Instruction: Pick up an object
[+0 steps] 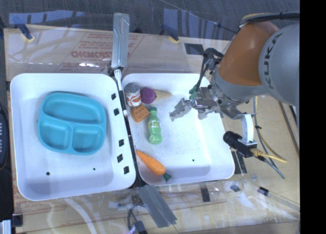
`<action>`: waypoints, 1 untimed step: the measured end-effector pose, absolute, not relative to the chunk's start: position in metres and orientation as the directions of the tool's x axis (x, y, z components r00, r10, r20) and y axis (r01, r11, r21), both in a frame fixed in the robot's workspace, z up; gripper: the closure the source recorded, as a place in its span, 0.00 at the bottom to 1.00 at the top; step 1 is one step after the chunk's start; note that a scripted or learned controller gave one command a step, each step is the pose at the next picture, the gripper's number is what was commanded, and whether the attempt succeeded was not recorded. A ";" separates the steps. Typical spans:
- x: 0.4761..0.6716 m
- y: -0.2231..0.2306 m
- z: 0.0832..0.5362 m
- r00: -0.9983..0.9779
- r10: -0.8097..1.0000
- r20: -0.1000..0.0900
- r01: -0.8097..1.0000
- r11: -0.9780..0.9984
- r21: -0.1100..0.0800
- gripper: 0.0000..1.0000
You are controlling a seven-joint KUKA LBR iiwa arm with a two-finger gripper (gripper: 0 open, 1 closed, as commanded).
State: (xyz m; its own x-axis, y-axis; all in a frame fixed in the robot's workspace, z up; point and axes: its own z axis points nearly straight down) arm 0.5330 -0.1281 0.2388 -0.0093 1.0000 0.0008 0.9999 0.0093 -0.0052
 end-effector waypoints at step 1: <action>0.553 -0.091 0.121 -0.276 0.961 0.004 0.961 0.276 -0.008 0.00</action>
State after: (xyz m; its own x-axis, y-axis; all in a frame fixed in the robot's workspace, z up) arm 0.5531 -0.0914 0.1211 -0.2760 0.9611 0.0041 0.9611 0.2761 -0.0082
